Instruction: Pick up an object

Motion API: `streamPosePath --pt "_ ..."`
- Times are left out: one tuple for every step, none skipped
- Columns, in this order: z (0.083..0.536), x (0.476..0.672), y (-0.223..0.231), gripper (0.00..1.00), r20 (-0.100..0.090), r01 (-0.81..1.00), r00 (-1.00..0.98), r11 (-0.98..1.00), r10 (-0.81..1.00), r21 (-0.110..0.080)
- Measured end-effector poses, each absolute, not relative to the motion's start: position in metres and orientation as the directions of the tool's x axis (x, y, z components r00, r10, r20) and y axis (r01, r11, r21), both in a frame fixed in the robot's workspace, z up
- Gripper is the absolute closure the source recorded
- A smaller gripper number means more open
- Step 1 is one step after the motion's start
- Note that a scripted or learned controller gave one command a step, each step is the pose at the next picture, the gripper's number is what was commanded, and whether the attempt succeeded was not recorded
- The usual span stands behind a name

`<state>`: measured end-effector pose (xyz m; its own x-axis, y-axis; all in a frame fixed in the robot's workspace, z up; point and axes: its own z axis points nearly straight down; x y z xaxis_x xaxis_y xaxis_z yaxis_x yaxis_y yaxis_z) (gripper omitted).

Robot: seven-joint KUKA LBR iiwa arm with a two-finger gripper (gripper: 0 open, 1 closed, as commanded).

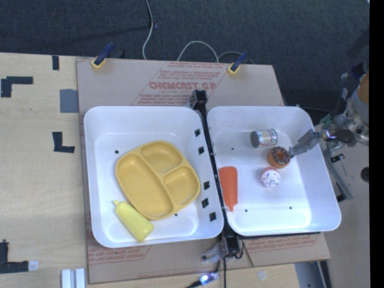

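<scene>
Reaching in over the right rim of the right bin (312,212), the gripper (291,151) sits low, its dark tip at a small round brown object (278,156) near the middle of that bin's right half. The tip seems to touch or overlap the object's right edge, yet nothing is seen clearly pinched, so the pickup does not look done; by this view the arm is at the approach or closing step, and the lift is left to do. Whether the pincer is spread or pressed together cannot be told, because it is small and dark against the object.

Other candidates lie close by. A small grey can (264,138) lies on its side toward the bin's far edge, just beyond the brown object. A white speckled ball (270,177) sits just on the near side of it. An orange carrot-like piece (228,187) lies along the bin's left wall.

The left bin (96,161) carries a yellow divided plate (158,178) in its middle and a yellow squeeze bottle (133,219) at its near left corner.

Most of the arm is cut off at the right, and what the brown object is stays hard to make out.
</scene>
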<state>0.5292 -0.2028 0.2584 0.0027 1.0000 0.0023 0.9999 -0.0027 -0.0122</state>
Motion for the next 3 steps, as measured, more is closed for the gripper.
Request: streamPosePath --pt "0.264 0.532 -0.202 0.0 0.0 1.0 -0.001 0.001 1.0 -0.001" --pt "0.207 0.529 -0.192 0.0 0.002 1.0 -0.001 0.001 1.0 -0.007" --pt "0.163 0.53 -0.191 0.0 0.001 1.0 -0.001 0.001 1.0 -0.005"
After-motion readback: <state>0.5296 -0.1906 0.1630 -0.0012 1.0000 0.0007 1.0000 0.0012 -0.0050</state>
